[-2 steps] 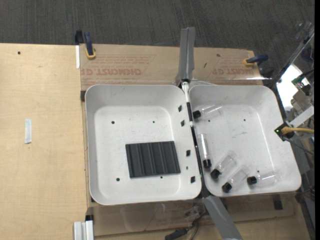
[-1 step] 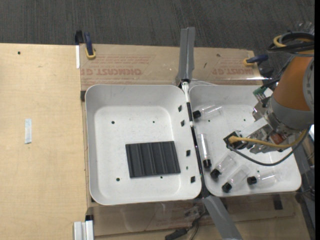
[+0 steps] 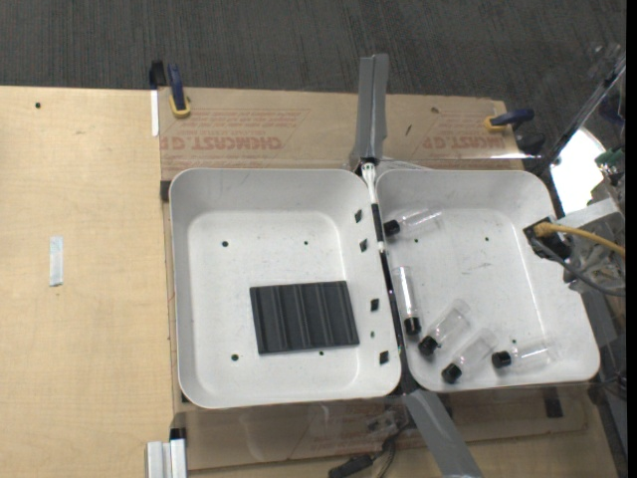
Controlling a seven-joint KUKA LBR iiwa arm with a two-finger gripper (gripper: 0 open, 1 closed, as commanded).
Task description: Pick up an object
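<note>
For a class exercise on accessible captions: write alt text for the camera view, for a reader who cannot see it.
Two shallow white bins sit side by side on a bench: the left bin holds a dark ribbed rectangular pad, and the right bin holds five clear vials with black caps. Parts of the robot arm reach in at the right edge.

Ribbed black pad (image 3: 304,317) in left bin (image 3: 199,207), vials (image 3: 446,329) in rt bin (image 3: 518,192).
</note>
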